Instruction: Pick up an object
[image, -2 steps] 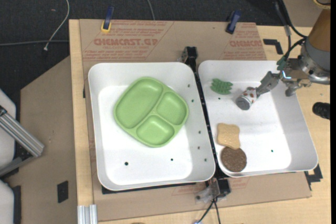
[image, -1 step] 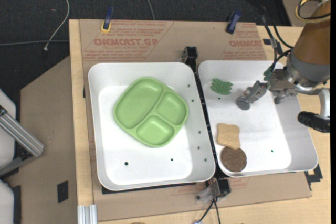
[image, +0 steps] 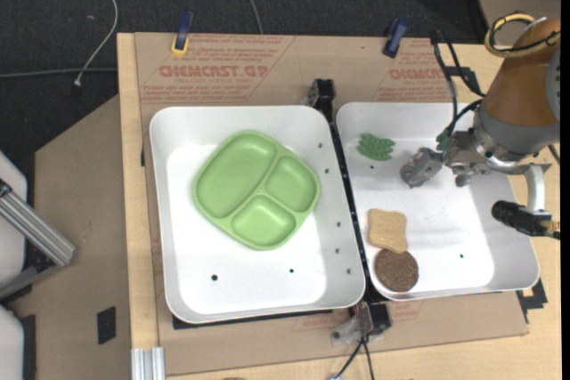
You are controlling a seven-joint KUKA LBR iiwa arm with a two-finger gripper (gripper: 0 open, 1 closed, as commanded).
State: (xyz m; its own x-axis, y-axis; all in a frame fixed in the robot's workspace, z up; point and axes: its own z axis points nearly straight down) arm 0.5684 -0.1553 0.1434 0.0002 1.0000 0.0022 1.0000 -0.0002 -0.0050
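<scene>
In the right bin [image: 463, 267] lie a green leafy piece [image: 376, 146] at the back left, a tan toast-shaped slice [image: 387, 230] at the front left, and a brown round patty [image: 396, 270] in a small white dish just in front of the slice. My gripper [image: 472, 161] hangs over the back right part of this bin, under the orange band of the arm [image: 525, 84]. A small grey piece [image: 420, 166] sticks out to its left, right of the leafy piece. Whether that piece belongs to the gripper or is a loose object is unclear. No object is visibly held.
A light green divided plate [image: 256, 189] lies in the middle of the left bin [image: 187, 280]. A black divider rail [image: 343, 191] runs between the bins. Blue clamps [image: 183, 29] hold the cardboard base at the back. Cables trail behind the arm at the right.
</scene>
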